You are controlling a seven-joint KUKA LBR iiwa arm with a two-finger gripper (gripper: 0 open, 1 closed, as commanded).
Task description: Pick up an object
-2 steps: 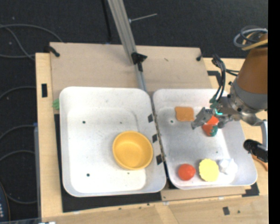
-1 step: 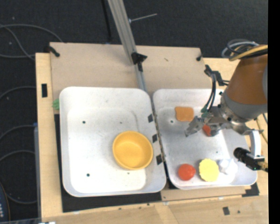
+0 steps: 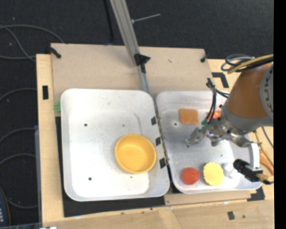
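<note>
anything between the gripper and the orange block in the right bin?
Nothing visible. The gripper sits over bare floor of the right bin, just below the orange block. The red ball and yellow piece lie on its other side, near the front rim.

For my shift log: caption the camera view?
Gripper over right bin near orange block; yellow bowl in left bin.

A bowl (image 3: 135, 153) lies in the left bin (image 3: 81, 109); a ball (image 3: 190, 175) sits left of a lemon (image 3: 213, 173) in the right bin (image 3: 174, 101).

Bench (image 3: 100, 66) – tan board; 2 white bins side by side – left bin (image 3: 86, 113), right bin (image 3: 174, 104).
</note>
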